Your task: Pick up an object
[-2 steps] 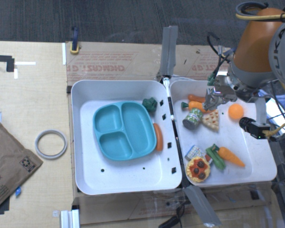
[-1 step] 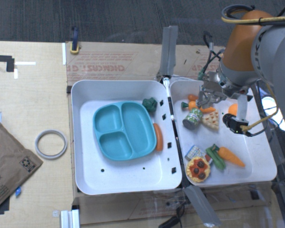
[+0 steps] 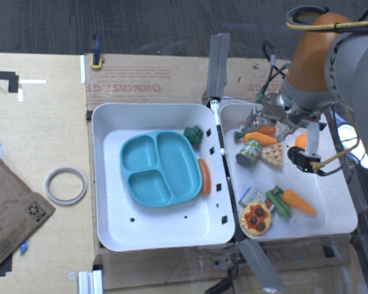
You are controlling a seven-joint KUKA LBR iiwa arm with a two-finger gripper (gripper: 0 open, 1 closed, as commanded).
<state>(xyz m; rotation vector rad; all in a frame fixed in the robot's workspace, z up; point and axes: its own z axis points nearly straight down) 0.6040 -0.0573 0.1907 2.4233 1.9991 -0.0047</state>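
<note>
My gripper (image 3: 259,122) hangs low over the back left part of the right bin (image 3: 337,222). Directly under it lies an orange carrot-like piece (image 3: 262,138); whether they touch I cannot tell. Close by sit a small can (image 3: 249,154) on its side and a tan waffle wedge (image 3: 272,155). Toward the front of this bin are a toy carrot (image 3: 298,203), a green piece (image 3: 278,202), a small blue-white packet (image 3: 251,196) and a toy pizza (image 3: 256,218). Part of another orange item (image 3: 301,141) peeks out behind the arm.
The left bin (image 3: 110,225) holds a teal divided plate (image 3: 160,168), a dark green piece (image 3: 194,133) and an orange sausage shape (image 3: 204,176). A grey tape ring (image 3: 65,185) and brown cardboard (image 3: 9,216) lie on the bench to the left.
</note>
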